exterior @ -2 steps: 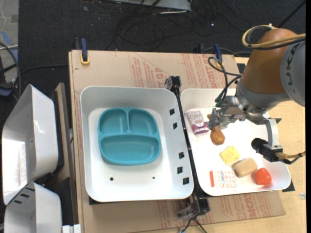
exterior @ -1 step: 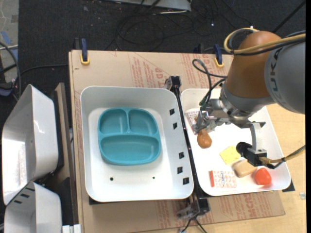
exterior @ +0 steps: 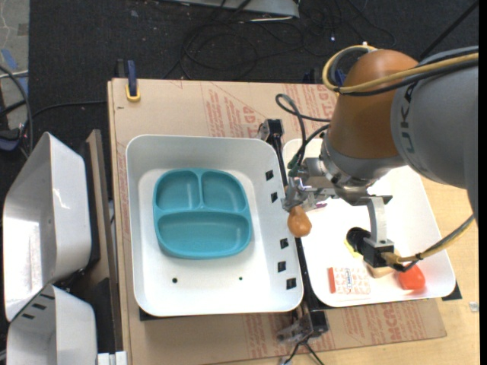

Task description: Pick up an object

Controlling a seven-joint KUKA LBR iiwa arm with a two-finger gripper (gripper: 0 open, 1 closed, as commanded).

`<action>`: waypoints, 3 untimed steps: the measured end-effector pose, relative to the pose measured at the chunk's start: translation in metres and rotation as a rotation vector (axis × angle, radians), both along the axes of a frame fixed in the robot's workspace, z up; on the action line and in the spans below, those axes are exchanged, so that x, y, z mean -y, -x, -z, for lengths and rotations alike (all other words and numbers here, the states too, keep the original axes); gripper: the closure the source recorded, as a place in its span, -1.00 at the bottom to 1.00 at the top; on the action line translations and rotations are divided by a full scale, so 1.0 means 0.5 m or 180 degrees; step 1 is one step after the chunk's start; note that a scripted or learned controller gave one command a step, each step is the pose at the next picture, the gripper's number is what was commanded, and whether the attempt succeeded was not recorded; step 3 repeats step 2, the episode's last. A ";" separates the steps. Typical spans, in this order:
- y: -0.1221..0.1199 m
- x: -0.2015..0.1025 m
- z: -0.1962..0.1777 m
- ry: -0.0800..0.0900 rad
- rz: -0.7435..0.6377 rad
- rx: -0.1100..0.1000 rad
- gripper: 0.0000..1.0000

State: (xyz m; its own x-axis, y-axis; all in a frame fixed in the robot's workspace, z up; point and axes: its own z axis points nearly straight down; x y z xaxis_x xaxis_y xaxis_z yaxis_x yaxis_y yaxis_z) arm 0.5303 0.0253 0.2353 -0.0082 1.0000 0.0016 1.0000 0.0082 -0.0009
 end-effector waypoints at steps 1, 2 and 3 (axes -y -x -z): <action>0.037 -0.105 0.020 0.0002 0.0002 -0.0006 1.00; 0.036 -0.099 0.019 0.0006 0.0020 -0.0002 -1.00; 0.036 -0.099 0.019 0.0006 0.0020 -0.0002 -1.00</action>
